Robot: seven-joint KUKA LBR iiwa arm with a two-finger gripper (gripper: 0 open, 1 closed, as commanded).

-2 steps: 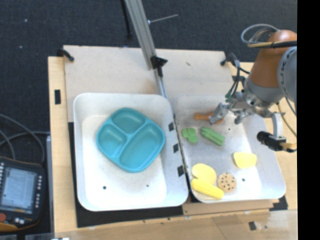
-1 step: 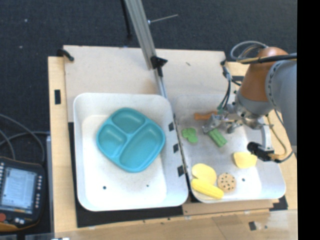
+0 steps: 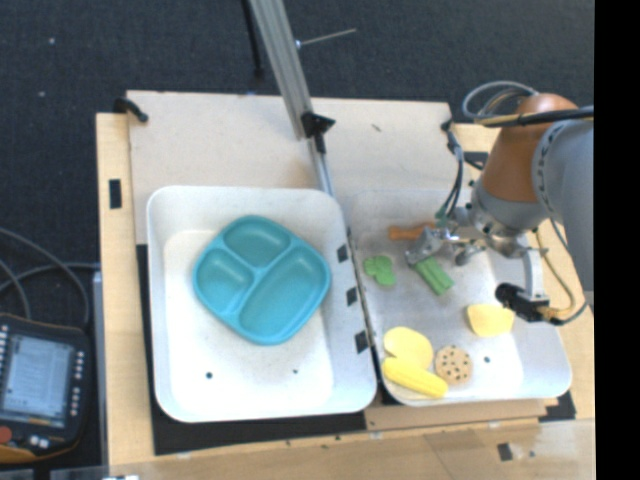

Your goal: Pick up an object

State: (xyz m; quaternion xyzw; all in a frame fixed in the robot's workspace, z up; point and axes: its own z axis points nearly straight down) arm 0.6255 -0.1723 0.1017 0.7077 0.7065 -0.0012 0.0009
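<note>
Two shallow white bins side by side on a pale wooden bench (image 3: 220,138), both matte plastic with rounded corners.

In the left bin (image 3: 180,368), lying near its middle: one turquoise plate (image 3: 262,279), smooth, glossy, rounded-square, split into three compartments.

In the right bin (image 3: 540,368), seven small items counted. Toward the far edge: one orange carrot-like stick (image 3: 403,233), slim and tapered. Near the left wall: one small green leafy piece (image 3: 379,269), lobed and soft-looking. Just below the gripper: one green oblong piece (image 3: 435,275), lying aslant. By the right edge: one pale yellow wedge (image 3: 490,319), blunt-cornered. At the near left corner, clustered and touching or nearly so: one flat yellow rounded piece (image 3: 408,344), one yellow banana-like piece (image 3: 413,377), and one round tan cookie (image 3: 453,364) dotted with dark chips.

Grey arm with orange band (image 3: 515,158) reaching in from the right edge. Gripper (image 3: 437,246) low over the far half of the right bin, between carrot stick and green oblong piece; cannot tell its state, and nothing seen clasped in it.
</note>
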